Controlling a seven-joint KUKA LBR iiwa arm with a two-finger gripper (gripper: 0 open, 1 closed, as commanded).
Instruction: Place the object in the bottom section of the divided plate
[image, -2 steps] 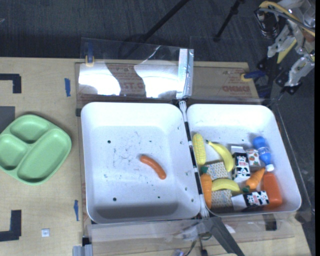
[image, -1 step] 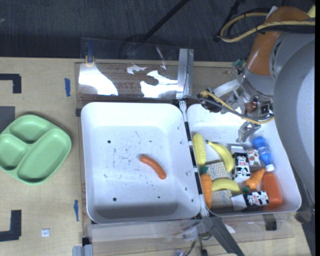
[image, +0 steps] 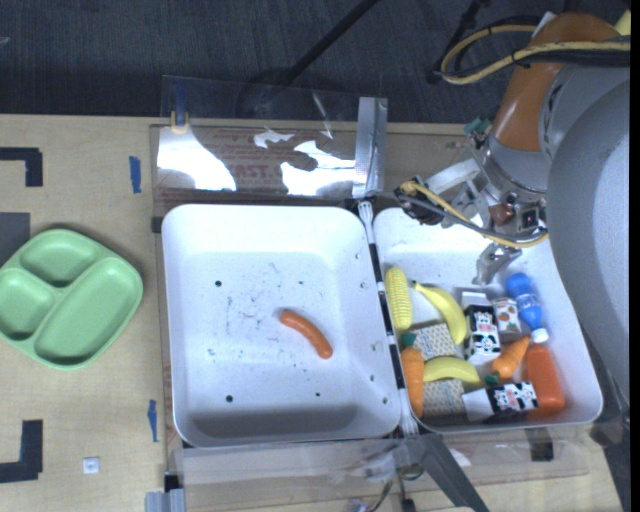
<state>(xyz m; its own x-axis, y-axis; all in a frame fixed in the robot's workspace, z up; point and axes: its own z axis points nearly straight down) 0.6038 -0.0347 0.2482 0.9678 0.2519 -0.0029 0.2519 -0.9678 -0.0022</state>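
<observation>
The gripper (image: 490, 265) hangs over the right bin (image: 585, 395), its metal fingers pointing down just above the pile of toy food; whether they are spread or pressed together cannot be told from this slant, and nothing is seen between them.

Which object the task means is not certain. The likeliest candidate is the orange sausage (image: 306, 333), which lies alone near the middle of the left bin (image: 200, 240), well apart from the gripper. That it sits by itself on bare white floor suggests it was set out for an easy pick, with room around it on every side.

The divided plate (image: 68, 297) is green and rests on the wooden bench (image: 80, 150) to the left of the left bin, with nothing in its compartments. Its large lower section faces the near edge.

Right of the left bin, the other bin is crowded: a corn cob (image: 398, 295), bananas (image: 445, 312), a carrot (image: 413, 375), a blue bottle (image: 523, 297), an orange bottle (image: 544, 377) and small cartons lie touching one another. Beyond the bench the floor is dark, with cables trailing across it.
</observation>
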